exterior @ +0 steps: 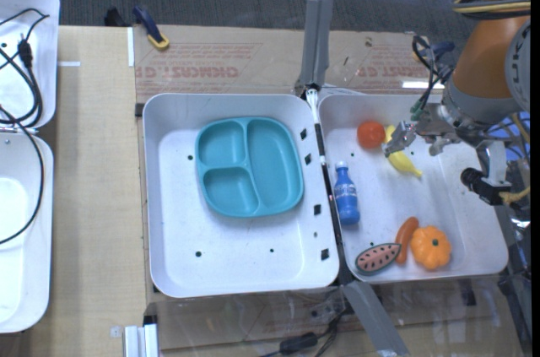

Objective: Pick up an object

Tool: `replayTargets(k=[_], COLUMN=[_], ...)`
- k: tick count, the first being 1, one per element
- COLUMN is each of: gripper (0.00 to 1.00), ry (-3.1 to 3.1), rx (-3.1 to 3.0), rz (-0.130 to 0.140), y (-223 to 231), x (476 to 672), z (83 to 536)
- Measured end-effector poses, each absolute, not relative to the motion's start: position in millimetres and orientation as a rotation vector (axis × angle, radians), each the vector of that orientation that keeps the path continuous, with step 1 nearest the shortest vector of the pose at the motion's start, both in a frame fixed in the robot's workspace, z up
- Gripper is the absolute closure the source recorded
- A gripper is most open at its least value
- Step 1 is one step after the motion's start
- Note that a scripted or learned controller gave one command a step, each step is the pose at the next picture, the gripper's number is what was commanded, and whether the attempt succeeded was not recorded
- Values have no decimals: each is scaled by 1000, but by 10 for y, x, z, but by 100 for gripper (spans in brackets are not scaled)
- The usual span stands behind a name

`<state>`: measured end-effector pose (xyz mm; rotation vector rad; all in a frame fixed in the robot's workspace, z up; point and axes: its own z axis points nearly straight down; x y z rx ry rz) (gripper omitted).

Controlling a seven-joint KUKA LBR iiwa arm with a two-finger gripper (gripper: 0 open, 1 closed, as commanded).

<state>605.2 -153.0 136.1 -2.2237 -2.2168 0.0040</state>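
In the right bin (472, 262) lie several toy foods. A red-orange ball-shaped fruit (369, 134) sits near the back left, with a yellow banana (405, 163) just right of it. A blue bottle (346, 195) lies along the bin's left wall. Near the front are an orange carrot (407, 234), an orange pumpkin (430, 247) and a watermelon slice (377, 257). My gripper (403, 139) hangs at the back of this bin, right over the banana's upper end and beside the red-orange fruit. Whether it touches the banana is unclear.
The left bin (169, 246) holds a teal divided plate (249, 165). A grey divider post (316, 43) rises between the bins at the back. Cables and the arm's body (494, 60) crowd the right bin's far right corner.
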Motion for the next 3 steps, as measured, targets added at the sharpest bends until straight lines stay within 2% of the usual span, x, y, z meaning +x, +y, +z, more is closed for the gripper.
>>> replayTargets(k=[1, 2, 3], gripper=[0, 100, 100], ry=[-2218, -2217, -2226], rx=[-2222, -2226, -2219], rz=[4, 3, 2], y=[-1571, -1581, -1213], x=[6106, 6111, 6593], z=[910, 1007, 2412])
